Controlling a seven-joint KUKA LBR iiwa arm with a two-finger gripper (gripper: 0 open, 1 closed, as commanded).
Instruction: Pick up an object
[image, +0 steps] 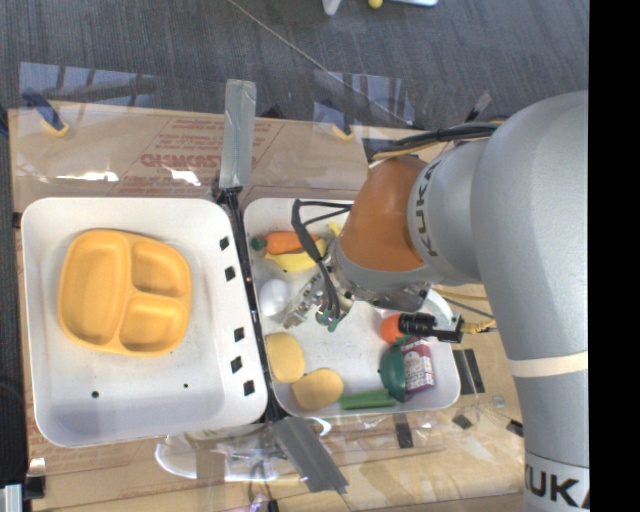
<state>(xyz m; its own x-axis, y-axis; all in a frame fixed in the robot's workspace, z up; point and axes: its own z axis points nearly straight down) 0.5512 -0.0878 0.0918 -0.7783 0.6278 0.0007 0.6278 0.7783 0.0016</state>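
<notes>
The gripper (318, 305) is lowered over the white ball (273, 294); its state cannot be told; centring is advised.

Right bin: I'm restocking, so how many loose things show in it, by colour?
Orange: 2, carrot, ball
Yellow: 1, banana
White: 1, ball
Tan: 2, biscuits
Green: 2, bottle, stick
Total: 8, though the arm hides part of the bin.

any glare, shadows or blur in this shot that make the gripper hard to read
Camera view: even lighting, soft shadows along the left bin wall; glare on clear tape at the bench's top edge; the gripper is small, slightly blurred, against the bright right bin, fingers unreadable.
</notes>
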